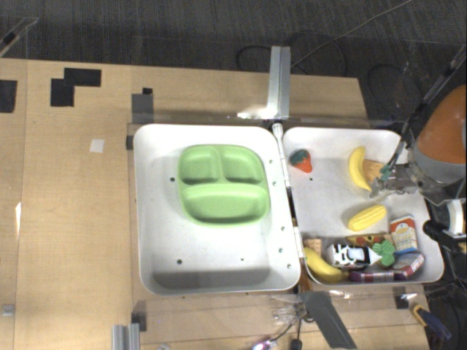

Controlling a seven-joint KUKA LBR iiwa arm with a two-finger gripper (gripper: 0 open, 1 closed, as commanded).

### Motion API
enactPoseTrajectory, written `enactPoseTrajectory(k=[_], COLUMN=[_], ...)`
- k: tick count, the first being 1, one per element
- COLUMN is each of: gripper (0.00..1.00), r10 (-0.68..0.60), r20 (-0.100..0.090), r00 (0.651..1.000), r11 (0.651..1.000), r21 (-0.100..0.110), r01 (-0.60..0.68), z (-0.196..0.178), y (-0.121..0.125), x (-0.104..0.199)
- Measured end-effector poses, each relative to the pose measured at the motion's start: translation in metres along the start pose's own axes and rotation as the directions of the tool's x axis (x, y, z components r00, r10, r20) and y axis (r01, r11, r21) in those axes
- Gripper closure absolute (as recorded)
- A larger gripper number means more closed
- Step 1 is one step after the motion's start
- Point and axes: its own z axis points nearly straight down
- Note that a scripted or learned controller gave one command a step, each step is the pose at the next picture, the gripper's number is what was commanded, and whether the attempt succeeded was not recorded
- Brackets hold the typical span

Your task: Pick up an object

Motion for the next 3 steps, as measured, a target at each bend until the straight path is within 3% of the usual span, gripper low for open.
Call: enactPoseTrajectory(k=[1, 2, 3], gripper=[1.0, 1.0, 1.0], r10=[-0.033, 0.217, -0.198], r20=[0.0, 0.002, -0.004], r00=[0.999, 0.976, 0.98], r11=[0.999, 0.976, 0.98], r21=[0.014, 0.016, 0.015], r01=[0.033, -0.217, 0.198], z=[-0.067, 0.002, -0.003], y=[0.029, 0.07, 0.001], x=[-0.003, 0.053, 0.03])
